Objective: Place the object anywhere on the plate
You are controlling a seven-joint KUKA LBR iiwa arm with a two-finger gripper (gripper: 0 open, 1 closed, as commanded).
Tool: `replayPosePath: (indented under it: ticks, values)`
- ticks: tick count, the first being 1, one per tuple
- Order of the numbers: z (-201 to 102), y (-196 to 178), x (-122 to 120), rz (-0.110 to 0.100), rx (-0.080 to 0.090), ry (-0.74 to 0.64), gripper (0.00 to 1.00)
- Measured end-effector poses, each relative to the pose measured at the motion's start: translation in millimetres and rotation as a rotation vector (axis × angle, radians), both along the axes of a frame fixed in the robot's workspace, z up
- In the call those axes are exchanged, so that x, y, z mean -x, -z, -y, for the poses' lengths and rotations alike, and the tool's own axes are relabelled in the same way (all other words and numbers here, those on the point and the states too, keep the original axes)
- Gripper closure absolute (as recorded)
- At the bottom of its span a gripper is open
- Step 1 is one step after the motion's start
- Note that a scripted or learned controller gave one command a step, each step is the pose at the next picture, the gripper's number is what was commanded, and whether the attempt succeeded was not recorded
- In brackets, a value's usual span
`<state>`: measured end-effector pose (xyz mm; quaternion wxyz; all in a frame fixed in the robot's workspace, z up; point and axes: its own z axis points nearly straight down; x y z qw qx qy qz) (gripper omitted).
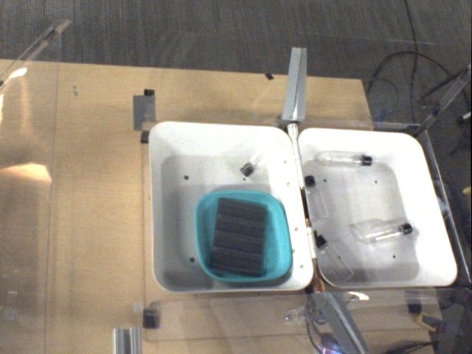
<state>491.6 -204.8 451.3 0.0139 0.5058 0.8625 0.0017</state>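
A square teal plate [279, 234] lies in the lower middle of the left bin [171, 205]. A dark grey ridged block [239, 236] rests flat on the plate, covering most of its floor. A small clear vial with a black cap [251, 166] lies on the bin floor just beyond the plate's far edge.
The right bin [402, 190] holds several clear vials with black caps, among them one near the far wall [343, 158] and one at the right [381, 231]. A grey metal bar [296, 83] stands behind the seam between the bins. Wooden bench surrounds both bins.
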Motion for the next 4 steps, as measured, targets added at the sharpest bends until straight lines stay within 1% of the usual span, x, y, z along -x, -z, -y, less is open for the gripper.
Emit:
replayPosePath:
  ticks: [1,2,3,4]
  values:
    - [-27.9,14.1,-79.4,-0.013,-0.005,-0.099,1.00]
    - [-83.6,14.7,-134.9,-0.015,-0.007,-0.124,1.00]
    - [-155.9,14.6,-178.4,-0.015,-0.006,-0.237,1.00]
    - [-169.9,14.3,-173.7,-0.018,-0.006,-0.238,1.00]
